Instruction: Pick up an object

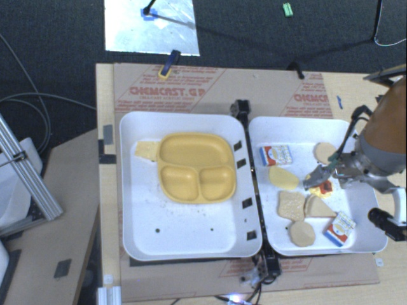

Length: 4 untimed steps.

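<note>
The right bin (362, 199) holds several food items. Among them are a small red, white and blue box (276, 154), a round tan biscuit (324, 151), a pale yellow lump (283, 178), a bread slice (291, 205), a pale wedge (322, 208), a second round biscuit (302, 233) and another small box (340, 228). My gripper (316, 180) reaches in from the right, low over the bin's middle. It sits just above a small orange and yellow piece (324, 189), right of the yellow lump. Its tip is dark and small, partly hiding that piece.
The left bin (137, 234) carries a yellow divided plate (194, 167) with a pale flat slice (147, 150) beside its left edge. A black divider with clips (249, 170) runs between the bins. A black part (386, 224) of the arm overhangs the right bin's near right corner.
</note>
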Available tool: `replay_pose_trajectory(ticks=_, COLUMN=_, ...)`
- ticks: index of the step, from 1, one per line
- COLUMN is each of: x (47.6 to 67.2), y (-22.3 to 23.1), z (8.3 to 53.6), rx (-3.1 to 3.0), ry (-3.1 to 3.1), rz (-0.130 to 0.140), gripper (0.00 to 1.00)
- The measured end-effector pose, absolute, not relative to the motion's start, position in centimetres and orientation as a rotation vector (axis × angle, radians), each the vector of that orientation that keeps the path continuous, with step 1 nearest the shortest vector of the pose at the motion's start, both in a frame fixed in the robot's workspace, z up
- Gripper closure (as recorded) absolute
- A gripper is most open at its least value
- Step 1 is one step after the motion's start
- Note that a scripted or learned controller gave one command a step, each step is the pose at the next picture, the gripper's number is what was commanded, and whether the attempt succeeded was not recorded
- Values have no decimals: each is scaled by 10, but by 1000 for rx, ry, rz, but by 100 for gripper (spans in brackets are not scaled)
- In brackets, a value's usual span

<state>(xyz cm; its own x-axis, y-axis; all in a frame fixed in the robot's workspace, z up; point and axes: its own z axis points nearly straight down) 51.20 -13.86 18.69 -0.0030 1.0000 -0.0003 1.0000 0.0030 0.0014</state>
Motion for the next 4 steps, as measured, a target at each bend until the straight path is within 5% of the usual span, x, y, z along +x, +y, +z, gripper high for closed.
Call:
replay_pose_trajectory(ticks=1, x=521, y=-210, z=89, rx=2225, ry=2216, rz=-1, gripper=0)
replay_pose_trajectory(ticks=2, x=563, y=-159, z=85, rx=2210, ry=2228, rz=4, gripper=0)
replay_pose_trajectory(ticks=3, x=518, y=-112, z=84, rx=2218, ry=2230, rz=-1, gripper=0)
replay_pose_trajectory(ticks=4, x=576, y=-91, z=85, rx=2210, ry=2227, rz=7, gripper=0)
